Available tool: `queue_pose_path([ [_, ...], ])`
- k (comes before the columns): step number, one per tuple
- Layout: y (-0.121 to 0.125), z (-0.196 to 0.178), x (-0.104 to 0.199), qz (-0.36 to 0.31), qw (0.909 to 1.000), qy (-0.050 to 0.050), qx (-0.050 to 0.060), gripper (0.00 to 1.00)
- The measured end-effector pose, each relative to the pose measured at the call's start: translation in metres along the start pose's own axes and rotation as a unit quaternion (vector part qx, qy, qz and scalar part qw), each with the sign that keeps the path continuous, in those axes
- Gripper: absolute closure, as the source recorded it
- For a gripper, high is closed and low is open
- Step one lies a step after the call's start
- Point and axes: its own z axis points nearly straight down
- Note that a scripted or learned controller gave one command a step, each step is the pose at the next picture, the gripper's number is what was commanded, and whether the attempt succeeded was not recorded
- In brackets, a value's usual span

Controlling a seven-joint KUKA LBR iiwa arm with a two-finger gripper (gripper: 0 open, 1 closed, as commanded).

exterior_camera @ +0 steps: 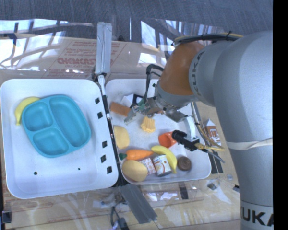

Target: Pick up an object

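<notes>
The pincer [137, 110] hovers with fingers apart, holding nothing; just beside it to its lower right lies a small, pale yellow, ridged corn piece [148, 124].

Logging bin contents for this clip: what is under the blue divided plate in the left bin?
A yellow banana-shaped toy pokes out from under the blue divided plate at its upper-left edge, resting in the left bin. The rest of it is covered.

The arm [216, 71] hides the right bin's [134, 87] far corner.

Right bin [207, 172] crowded (left bin [19, 176] roomier).
</notes>
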Motion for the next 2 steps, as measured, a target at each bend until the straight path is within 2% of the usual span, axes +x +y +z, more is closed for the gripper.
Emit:
queue_pose_path([
  [1,0.020,-0.018,-0.018,-0.047,0.9989,0.000,0.002,0.00],
  [2,-0.066,-0.027,-0.013,-0.183,0.9830,0.002,0.003,0.00],
])
